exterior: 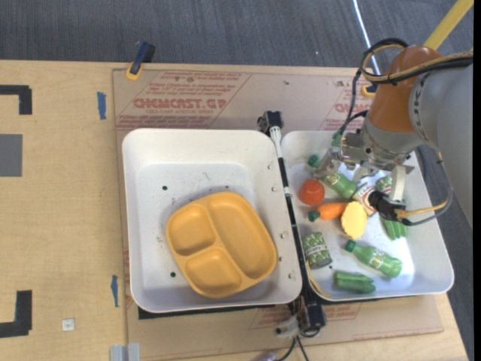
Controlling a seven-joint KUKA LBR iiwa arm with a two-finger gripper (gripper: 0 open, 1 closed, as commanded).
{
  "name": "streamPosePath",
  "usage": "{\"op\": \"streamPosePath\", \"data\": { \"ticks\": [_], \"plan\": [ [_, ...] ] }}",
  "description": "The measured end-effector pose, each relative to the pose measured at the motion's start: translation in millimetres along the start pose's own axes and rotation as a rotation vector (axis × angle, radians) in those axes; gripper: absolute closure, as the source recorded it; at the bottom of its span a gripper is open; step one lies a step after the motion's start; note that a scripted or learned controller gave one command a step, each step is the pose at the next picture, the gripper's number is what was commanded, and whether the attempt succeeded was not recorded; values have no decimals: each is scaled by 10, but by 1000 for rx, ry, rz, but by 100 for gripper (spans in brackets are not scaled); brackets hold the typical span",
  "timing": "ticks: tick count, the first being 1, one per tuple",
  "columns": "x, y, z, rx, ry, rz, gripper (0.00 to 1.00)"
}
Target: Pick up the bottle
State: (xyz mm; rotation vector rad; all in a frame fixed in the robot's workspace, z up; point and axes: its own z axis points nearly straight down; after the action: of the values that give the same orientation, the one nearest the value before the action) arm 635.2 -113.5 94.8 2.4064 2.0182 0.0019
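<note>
The bottle [376, 259] is probably light and stiff, a small toy of smooth plastic, so it may slip or roll away if the gripper presses it off centre. The best place to take it is across the middle of its body, with the fingers at a right angle to its long axis; the neck is too thin and the ends are rounded.

It is green with a pale label around the middle. It lies on its side in the right bin [440, 277], in the lower part, with its narrow end pointing up and left towards the lemon [354, 219]. Just below it lies a dark green piece [354, 281], near but apart. A second green bottle [342, 184] lies higher in the same bin, close to the gripper.

The gripper [363, 173] hangs low over the upper part of the right bin, beside the tomato [312, 192] and the carrot [328, 212]. Whether it is released or clenched cannot be told, because the wrist hides it. Nothing can be seen held in it. The left bin [143, 201] bears a yellow tray [220, 244].
</note>
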Motion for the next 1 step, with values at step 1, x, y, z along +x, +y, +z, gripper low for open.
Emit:
{"op": "streamPosePath", "data": {
  "ticks": [1],
  "plan": [
    [2,0,-94,0,0,0,100]
  ]
}}
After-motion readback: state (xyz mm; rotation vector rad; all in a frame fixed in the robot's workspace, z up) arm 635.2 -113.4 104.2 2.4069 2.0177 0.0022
